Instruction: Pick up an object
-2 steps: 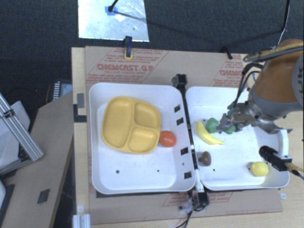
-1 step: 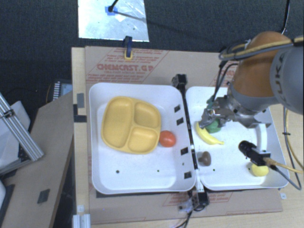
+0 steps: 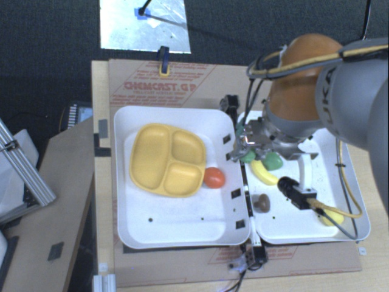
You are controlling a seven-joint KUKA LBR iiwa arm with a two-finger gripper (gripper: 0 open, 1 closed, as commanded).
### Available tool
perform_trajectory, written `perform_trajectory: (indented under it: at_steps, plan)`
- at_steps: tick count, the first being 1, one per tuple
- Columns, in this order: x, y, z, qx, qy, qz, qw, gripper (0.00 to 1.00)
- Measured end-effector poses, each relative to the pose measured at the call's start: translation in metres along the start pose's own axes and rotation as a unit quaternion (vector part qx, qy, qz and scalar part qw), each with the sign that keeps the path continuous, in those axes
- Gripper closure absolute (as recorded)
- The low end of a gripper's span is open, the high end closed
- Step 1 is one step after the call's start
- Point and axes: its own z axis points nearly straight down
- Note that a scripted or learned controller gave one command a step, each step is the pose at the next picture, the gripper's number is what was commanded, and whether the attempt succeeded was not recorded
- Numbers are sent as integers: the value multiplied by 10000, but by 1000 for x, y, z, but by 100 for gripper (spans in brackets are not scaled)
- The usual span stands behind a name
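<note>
Seen from above at a slant, two shallow white plastic bins with rounded corners sit side by side on a sheet of brown printed cardboard. The grey arm, smooth and bulky with an orange band, reaches in from the right and covers much of the right bin's upper half. Its gripper hangs low at that bin's upper left corner, just beside the wall where the two bins meet; whether it is spread or pressed together cannot be told, and nothing can be seen held in it. Just below it, near the shared wall, lie a curved yellow banana and a glossy green lump, touching each other. A small rounded brown lump lies further down, apart from them, with bare white floor around it. In the left bin, a smooth yellow plate with three compartments takes up the upper middle. A shiny orange ball rests against its lower right edge, near the shared wall. The lower half of the left bin is open floor.
</note>
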Motion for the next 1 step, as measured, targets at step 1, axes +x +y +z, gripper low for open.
perform_trajectory:
  at_steps: [1]
  plan:
    - [57,7,15,7,-3,4,10000,100]
